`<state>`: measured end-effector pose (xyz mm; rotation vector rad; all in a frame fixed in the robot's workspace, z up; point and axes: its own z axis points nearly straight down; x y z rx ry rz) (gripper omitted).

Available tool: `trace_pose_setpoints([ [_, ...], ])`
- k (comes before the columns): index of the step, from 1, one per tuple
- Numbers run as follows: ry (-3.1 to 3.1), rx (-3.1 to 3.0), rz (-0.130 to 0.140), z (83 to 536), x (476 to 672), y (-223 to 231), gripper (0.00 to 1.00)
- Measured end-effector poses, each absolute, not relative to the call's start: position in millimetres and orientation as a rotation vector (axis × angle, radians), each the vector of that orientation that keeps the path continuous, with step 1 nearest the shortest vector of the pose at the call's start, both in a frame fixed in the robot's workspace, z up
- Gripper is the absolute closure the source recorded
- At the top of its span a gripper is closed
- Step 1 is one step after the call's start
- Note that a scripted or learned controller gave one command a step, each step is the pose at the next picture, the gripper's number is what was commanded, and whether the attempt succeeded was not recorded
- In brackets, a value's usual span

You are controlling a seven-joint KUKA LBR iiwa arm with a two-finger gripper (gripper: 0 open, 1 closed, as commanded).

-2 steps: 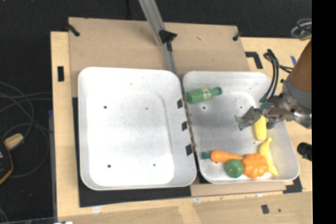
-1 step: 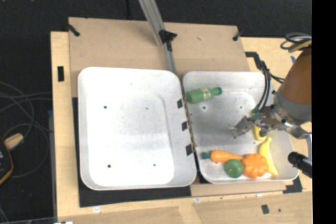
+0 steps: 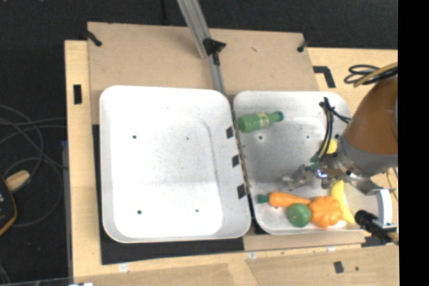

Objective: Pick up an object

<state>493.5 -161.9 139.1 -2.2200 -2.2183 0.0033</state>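
Object to pick: none is taken yet; every candidate lies in the right bin [image 3: 288,104], so the arm [image 3: 375,124] leans in over that side. Left bin [image 3: 161,164]: bare white floor, a few dark dots, nothing in it. Right bin, far end: green bottle [image 3: 260,120] on its side, apart from the rest. Near end, a cluster against the front wall: carrot [image 3: 288,199] lying flat, a round green fruit [image 3: 299,214] touching it just in front, an orange pepper-like piece [image 3: 325,209] beside that, a yellow piece [image 3: 340,201] at the far right, partly hidden. Pincer [image 3: 305,175] sits low in the bin, just behind the carrot, apart from the bottle; nothing shows between its tips, and whether it is spread or clenched I cannot tell, too blurred. Judgement: the crowd at the front wall likely makes a clean grasp harder than the lone bottle. Worktop [image 3: 154,57] beyond the bins is bare board
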Motion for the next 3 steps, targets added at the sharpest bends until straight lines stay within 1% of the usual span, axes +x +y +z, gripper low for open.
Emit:
trace_pose_setpoints([
  [1,-2.221,-2.224,-0.003,152,495.2,-162,1.0],
  [3,-2.225,-2.224,-0.004,240,507.0,-157,1.0],
])
